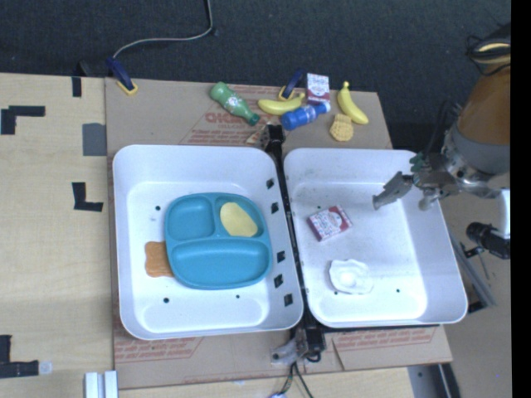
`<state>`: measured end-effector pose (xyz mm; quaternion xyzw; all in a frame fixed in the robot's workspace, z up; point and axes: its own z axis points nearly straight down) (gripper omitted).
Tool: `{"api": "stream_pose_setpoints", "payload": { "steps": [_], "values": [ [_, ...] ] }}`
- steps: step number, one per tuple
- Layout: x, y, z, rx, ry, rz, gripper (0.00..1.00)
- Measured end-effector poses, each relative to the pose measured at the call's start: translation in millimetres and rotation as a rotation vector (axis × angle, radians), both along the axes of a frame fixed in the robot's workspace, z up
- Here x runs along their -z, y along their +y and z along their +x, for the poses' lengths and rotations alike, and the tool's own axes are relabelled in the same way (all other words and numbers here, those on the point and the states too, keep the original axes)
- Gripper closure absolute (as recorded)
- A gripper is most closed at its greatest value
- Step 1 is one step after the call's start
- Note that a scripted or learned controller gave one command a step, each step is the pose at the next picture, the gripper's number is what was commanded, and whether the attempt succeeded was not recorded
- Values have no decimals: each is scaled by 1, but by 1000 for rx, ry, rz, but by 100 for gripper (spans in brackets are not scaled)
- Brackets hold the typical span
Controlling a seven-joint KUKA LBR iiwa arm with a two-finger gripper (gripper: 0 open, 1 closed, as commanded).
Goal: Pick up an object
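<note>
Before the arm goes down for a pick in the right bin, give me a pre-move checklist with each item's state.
1. Gripper over the right bin, at its upper right: ok.
2. Gripper holding nothing visible: ok.
3. Finger opening: cannot tell.
4. Targets in that bin: red-and-white packet and white lump, lying apart with space around each: ok.
5. Gripper lined up above a target: not ok, it sits right of and above the packet.
6. Left bin's blue tray clear of the arm's path: ok.
</note>
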<state>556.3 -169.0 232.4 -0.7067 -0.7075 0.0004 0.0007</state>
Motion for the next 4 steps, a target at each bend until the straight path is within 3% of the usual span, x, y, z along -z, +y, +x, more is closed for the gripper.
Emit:
{"api": "stream_pose_setpoints", "payload": {
  "steps": [1, 2, 3, 4],
  "values": [
    [65, 63, -33, -1, 2, 1, 0],
    [146, 73, -17, 0, -3, 0, 0],
    [146, 65, 42, 0, -7, -2, 0],
    [137, 66, 41, -1, -5, -1, 100]
  ]
}}
